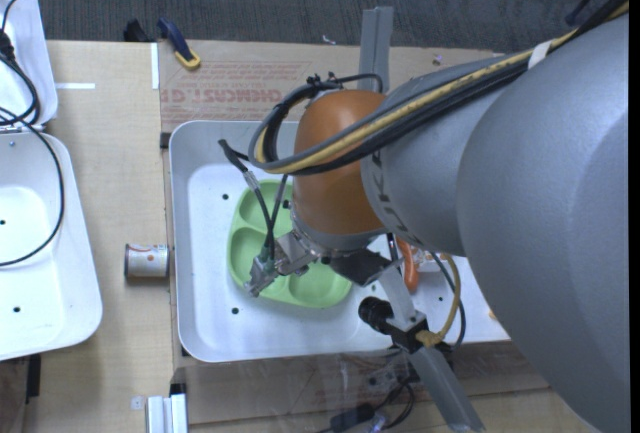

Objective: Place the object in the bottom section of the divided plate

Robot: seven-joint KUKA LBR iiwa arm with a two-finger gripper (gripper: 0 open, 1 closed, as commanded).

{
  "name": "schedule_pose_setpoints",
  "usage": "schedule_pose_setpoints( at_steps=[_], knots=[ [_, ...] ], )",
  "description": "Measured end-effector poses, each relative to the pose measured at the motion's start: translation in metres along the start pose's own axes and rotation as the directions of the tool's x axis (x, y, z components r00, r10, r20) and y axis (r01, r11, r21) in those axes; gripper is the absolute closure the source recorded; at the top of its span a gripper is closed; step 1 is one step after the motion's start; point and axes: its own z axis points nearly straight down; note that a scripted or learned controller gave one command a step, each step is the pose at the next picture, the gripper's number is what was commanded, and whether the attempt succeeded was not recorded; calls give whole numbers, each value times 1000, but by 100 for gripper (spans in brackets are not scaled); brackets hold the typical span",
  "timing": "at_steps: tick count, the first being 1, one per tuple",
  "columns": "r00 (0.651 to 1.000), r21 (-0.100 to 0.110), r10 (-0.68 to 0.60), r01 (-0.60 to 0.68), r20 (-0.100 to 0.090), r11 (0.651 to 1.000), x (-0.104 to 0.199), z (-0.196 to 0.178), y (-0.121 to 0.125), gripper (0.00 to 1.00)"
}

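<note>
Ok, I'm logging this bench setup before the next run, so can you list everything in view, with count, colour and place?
bin: one, white, centre of the view, holding the plate
second bin: one, white, at the left edge
divided plate: one, light green, inside the centre bin, partly under the arm
small cylinder: one, metallic with an orange-brown end, on the bench between the two bins
clamp: one, blue and yellow, on the bench's far edge
orange object: one, in the centre bin right of the plate, mostly hidden
black cables: over the left bin
arm: one, grey with an orange band, reaching in from the right
gripper: one, low over the plate's near side
</note>
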Motion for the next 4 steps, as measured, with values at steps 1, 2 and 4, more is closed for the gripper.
schedule_pose_setpoints(
  at_steps=[1,2,4],
  knots=[
    [943,-6,-332,332,1,943,25,20,13,0],
    [937,-6,350,-350,-2,937,25,19,12,0],
    [966,-9,259,-259,-1,966,13,-133,6,0]
  ],
)
